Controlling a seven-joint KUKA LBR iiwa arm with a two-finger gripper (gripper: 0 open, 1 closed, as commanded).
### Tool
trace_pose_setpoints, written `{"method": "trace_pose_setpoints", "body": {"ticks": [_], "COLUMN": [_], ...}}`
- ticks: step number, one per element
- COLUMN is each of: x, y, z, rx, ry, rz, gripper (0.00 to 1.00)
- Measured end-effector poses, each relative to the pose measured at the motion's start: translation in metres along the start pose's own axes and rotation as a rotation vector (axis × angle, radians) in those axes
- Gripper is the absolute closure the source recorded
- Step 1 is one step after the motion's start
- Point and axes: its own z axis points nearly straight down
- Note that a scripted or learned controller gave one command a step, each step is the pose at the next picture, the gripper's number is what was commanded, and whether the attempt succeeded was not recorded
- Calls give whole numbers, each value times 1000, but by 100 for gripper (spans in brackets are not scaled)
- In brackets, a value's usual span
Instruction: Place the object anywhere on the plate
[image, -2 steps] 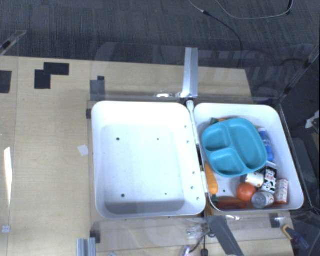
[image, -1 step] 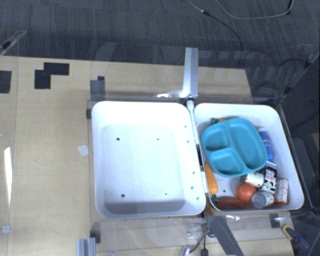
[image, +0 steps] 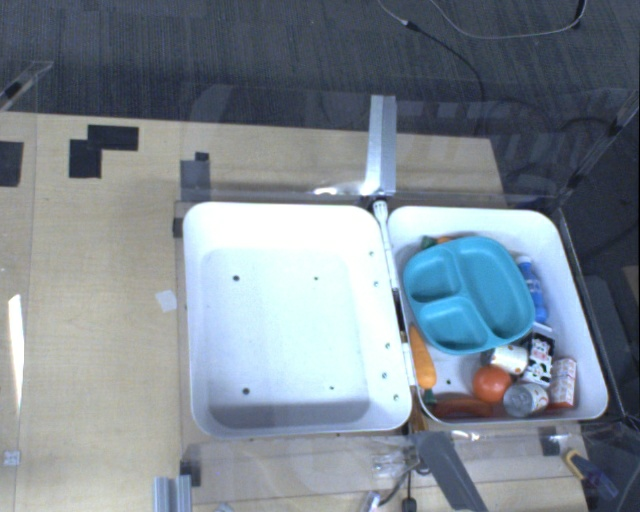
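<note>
where the gripper stands: cannot tell, nor whether it grips anything
plate: blue plate, far half of the right bin
object: probably the carrot, red ball or can, crowded just beside the plate's near edge
object relative to gripper: cannot tell
risk: tight packing could cause a missed or double grab; the plate seems to rest on clutter and may tip

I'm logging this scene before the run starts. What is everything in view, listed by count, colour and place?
Shallow plastic bins: 2, white, side by side on the bench; left bin, right bin.
Divided plastic plate: 1, turquoise, three compartments, in the right bin, resting over other items.
Carrot-shaped toy: 1, orange, along the right bin's left wall.
Round tomato-like toy: 1, red-orange, near the right bin's front.
Small metal can: 1, silver, front of right bin.
Other small clutter: several pieces, mixed colours, beside the plate; too small to identify.
Wooden bench: 1, light tan.
Robot arm and gripper: not listed.
</note>
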Motion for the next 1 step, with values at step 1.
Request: {"method": "trace_pose_setpoints", "body": {"ticks": [1], "x": [5], "y": [-35], "z": [0], "rx": [1], "ry": [0], "rz": [0], "gripper": [0]}}
